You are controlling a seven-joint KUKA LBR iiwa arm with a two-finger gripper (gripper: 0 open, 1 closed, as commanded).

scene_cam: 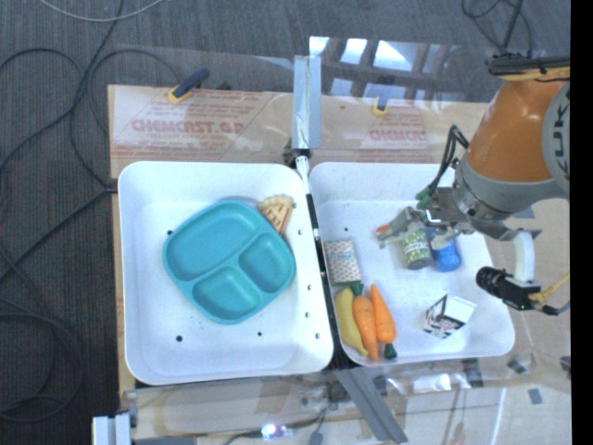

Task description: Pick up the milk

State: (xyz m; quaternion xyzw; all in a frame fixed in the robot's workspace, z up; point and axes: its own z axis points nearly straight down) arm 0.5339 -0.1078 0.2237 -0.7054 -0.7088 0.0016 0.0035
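- End effector hovers at right bin's 1 o'clock; finger state: cannot tell.
- Step: the approach. Milk carton lies at 5 o'clock; next move likely shifts there, then descends.

The gripper hangs in the right bin, a jar just below its jaws. The milk lies nearer the camera; carrots lie left; a divided plate sits in the left bin.

The plate is blue and both bins are white. The carrots are orange, the banana is yellow, and the milk is black and white.
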